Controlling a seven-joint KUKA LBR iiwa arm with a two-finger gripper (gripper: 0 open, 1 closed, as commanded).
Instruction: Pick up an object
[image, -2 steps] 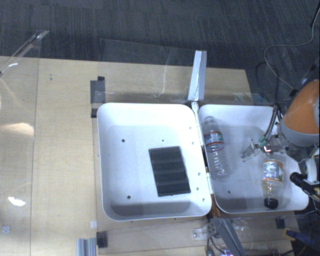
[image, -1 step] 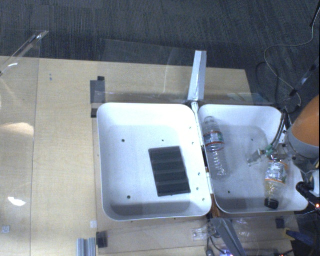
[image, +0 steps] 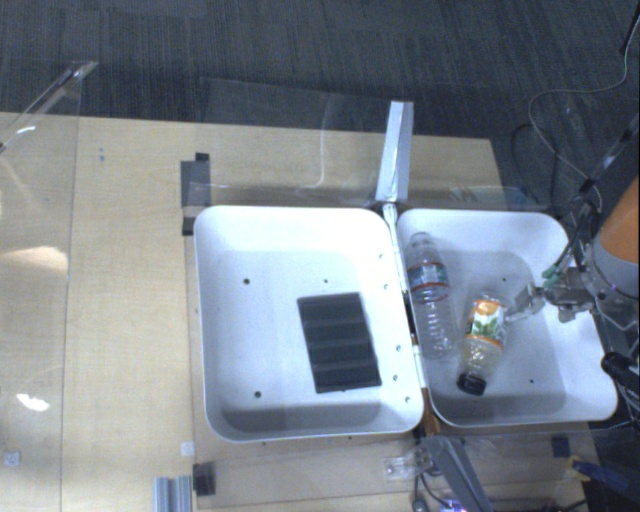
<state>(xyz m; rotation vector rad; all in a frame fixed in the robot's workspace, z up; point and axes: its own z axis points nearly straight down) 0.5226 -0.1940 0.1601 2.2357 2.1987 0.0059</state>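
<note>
ribbed black pad (image: 340, 342); clear plastic bottle (image: 430, 295)

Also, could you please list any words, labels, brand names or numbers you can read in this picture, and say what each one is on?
No text can be read.
Clear water bottle in the right bin: its label band has red and dark marks, too blurred to read.
Small bottle with a black cap, right bin: orange and green label, print too small to read.
Dark ribbed rectangular object in the left bin: no marking can be made out.
</note>
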